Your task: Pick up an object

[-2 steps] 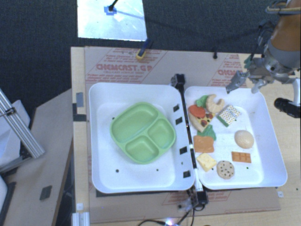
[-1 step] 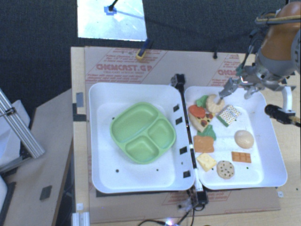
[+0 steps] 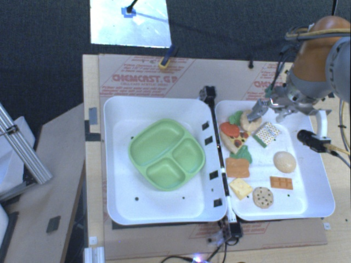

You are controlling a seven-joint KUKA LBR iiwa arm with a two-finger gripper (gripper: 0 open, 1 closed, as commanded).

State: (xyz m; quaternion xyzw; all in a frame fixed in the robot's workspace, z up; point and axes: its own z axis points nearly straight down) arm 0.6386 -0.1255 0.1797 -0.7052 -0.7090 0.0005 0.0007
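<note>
Camera view, from above at a slant: the desk carried two shallow white bins side by side. The left bin held a green divided plate. The right bin held a crowd of play-food pieces: a red and yellow pizza slice, a pale bun just beside it, a green-edged wafer, an orange block, a cheese wedge, a chocolate-chip cookie, a tan egg-shaped piece and a small orange cracker.

The tool hung at the far-left corner of the right bin, directly over the bun; whether its fingers were apart or together could not be told. The likely target was the bun or the pizza slice, both lying flat on the bin floor.

Risk, as a judgement: the pieces there touched one another, so a descent could wedge a finger on top of a neighbour or push the target against the bin wall, giving an empty close.

The pizza slice's long axis ran roughly from the bin's far-left corner toward the near side, along the divider; its tip could not be made out.
</note>
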